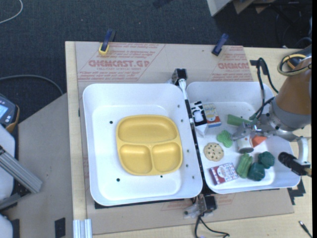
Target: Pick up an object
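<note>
Nearest us, we see a red-and-white packet [222, 173] in the right bin [233, 90], its print too small to read. Beside it lie a speckled round cookie [213, 151], glossy green plastic vegetables [251, 166] and a small carton [206, 114]. Our tool [244, 135] sits low among them; its state we cannot tell. Printed on the worktop [119, 63]: "CHEMCAST".
</note>
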